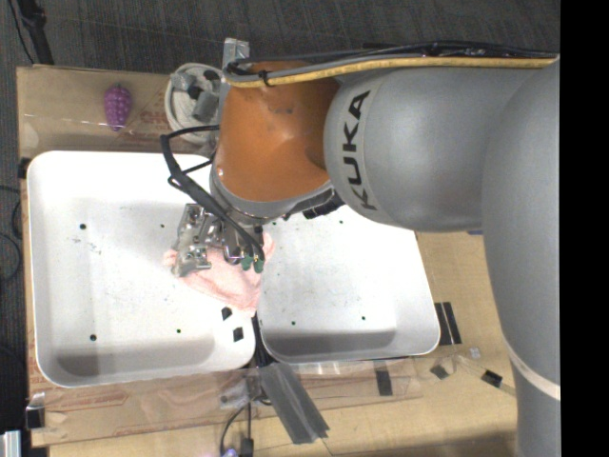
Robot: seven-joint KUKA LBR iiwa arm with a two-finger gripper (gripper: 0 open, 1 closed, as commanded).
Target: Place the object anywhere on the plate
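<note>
The gripper (195, 246) is held low in the left bin (57, 255), touching a pink plate (233, 284). Its opening cannot be told.

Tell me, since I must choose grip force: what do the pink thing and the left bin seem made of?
Pink thing: probably soft cloth or thin plastic, matte, with an irregular crumpled outline; the tool covers part of it. Left bin: likely rigid white plastic, smooth, with rounded moulded corners and faint sheen.
</note>
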